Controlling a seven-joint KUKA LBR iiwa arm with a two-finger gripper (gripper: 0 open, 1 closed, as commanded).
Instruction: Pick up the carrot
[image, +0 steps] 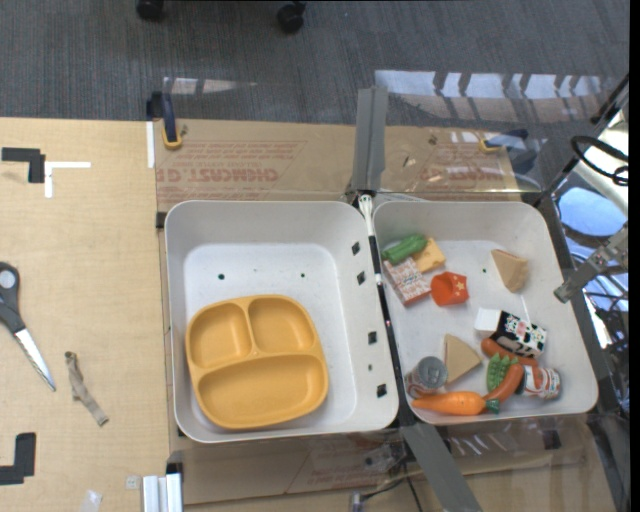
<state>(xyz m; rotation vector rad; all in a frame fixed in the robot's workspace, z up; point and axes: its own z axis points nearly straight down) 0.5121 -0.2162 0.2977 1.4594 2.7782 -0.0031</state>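
One carrot (452, 403), one yellow plate (257, 359), two white bins (180, 300), jaws' state untellable

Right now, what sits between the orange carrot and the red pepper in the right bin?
In the camera view, a tan wedge-shaped block lies between the orange carrot and red pepper.

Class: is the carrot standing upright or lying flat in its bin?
Lying flat: the carrot rests lengthwise along the right bin's near edge.
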